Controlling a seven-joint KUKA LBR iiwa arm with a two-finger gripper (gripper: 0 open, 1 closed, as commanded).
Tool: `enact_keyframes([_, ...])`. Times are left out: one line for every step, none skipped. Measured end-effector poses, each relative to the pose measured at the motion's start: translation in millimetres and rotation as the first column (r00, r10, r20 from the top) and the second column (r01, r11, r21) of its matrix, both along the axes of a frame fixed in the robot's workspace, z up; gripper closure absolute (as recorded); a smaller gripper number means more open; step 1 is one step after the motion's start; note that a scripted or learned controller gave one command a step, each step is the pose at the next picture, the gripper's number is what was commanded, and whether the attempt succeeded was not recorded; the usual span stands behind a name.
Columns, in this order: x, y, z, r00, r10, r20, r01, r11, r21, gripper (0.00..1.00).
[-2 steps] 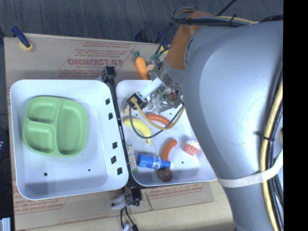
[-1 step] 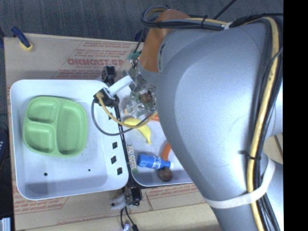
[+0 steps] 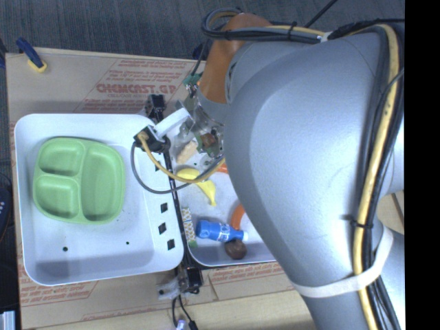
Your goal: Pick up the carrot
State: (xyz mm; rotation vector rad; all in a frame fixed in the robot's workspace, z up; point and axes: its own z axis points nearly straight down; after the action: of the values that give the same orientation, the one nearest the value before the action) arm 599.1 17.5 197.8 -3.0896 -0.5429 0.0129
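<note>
Figure: overhead view of both bins. The carrot [image 3: 237, 216] lies in the right bin [image 3: 206, 256], mostly hidden under the arm [image 3: 309, 157], just beside the blue bottle [image 3: 218, 232] and above the brown round object [image 3: 236, 249]; a banana [image 3: 199, 181] lies nearer the gripper [image 3: 192, 143]. I judge the pick not yet made: I would shift toward the carrot, align across its narrow width and descend clear of bottle and banana. How the gripper is set I cannot tell, and nothing visibly sits in it
</note>
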Motion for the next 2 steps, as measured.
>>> enact_keyframes([49.7,-7.0,29.6,0.999,0.045,0.005,-0.045,0.999,-0.001,0.00])
enact_keyframes([48.1,-10.1,-6.7,0.995,-0.103,0.003,0.103,0.995,-0.003,0.00])
